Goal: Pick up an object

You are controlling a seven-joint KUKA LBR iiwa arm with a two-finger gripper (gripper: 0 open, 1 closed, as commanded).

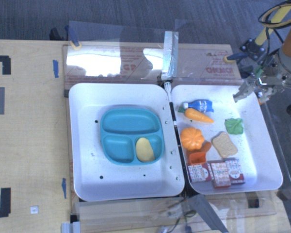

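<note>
We see the hand (252,90) above the upper right corner of the right bin (269,144), its fingers spread and gripping nothing. The carrot (199,115) lies left of the hand in the same bin, long axis running left to right, tip pointing right.

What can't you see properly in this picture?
- Arm: mostly cut off by the right edge of the camera view.
- Gripper: small and blurred over the right bin; open or shut is unclear.
- Cartons: print too small to read.
- Blue bottle: label too small, and the carrot covers its lower side.
- Red piece: partly hidden under the pumpkin.
</note>
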